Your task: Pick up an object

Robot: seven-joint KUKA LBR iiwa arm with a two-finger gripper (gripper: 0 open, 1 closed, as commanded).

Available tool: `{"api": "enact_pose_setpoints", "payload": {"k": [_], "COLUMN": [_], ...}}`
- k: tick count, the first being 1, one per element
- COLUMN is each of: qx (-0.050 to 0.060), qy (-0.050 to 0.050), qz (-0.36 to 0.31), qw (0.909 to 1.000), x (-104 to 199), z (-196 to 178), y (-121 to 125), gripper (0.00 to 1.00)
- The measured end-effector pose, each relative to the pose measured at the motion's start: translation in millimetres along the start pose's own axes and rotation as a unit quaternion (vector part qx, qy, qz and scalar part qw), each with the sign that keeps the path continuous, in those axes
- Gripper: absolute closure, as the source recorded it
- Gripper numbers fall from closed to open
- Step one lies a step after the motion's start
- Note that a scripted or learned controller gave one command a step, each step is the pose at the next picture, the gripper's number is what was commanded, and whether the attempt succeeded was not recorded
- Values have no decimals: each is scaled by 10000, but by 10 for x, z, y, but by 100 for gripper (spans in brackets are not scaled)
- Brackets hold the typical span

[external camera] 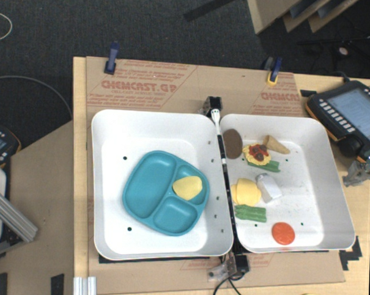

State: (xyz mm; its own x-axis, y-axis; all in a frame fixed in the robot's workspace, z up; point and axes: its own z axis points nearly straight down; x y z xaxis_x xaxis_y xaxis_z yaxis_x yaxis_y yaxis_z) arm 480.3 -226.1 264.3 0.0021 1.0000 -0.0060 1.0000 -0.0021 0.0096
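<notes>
On the bench, your two bins keep the stock sorted: left bin [104, 171] holds a teal tray [152, 194] cradling a yellow piece [187, 187]; right bin [318, 180] scatters small pickable toys, including a red disc [283, 233]. Claw state: you cannot tell.

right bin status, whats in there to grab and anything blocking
Right white bin: small toy foods loose, none gripped. Round orange-red piece apart near front edge. Yellow round piece, grey block, green piece crowd together.

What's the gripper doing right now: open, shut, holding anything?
Gripper: cannot be told from this camera view. Nothing is lifted: the yellow piece lies on the teal plate; the other toy foods lie in the right bin.
</notes>
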Motion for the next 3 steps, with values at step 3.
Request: {"api": "enact_pose_setpoints", "payload": {"k": [3], "qx": [66], "qy": [36], "qz": [2], "qw": [10000], "x": [14], "z": [-883], "y": [-23], "gripper": [100]}}
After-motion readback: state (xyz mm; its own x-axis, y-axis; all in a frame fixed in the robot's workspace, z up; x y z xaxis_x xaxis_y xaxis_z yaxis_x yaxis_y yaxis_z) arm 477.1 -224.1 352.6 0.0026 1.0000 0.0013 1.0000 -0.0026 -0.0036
